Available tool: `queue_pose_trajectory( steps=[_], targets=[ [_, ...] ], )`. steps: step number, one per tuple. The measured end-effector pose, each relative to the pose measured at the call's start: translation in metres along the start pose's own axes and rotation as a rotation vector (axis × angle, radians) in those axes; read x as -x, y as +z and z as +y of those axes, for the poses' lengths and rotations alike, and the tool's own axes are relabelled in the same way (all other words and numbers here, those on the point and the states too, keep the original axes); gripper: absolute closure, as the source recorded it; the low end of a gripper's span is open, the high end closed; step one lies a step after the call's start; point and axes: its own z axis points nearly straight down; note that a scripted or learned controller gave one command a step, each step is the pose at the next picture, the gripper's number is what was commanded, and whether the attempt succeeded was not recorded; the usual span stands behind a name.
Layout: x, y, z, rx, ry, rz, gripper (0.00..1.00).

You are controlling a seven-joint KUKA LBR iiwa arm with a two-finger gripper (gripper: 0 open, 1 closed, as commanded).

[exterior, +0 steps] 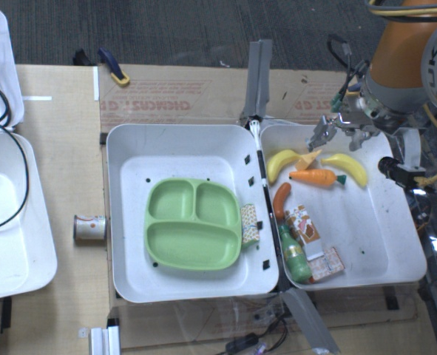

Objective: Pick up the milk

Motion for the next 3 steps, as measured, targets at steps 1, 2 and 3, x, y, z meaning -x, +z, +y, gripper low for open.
queue_pose_trajectory(
  steps=[1,2,3],
  targets=[
    [-0.040,0.032,-0.058,-0.002,-0.019,0.000,0.00],
    [-0.017,-0.106,-0.101,0.001,-0.013,-0.002,0.00],
    [-0.005,0.038,-0.147,-0.002,-0.053,0.001,0.00]
  ],
)
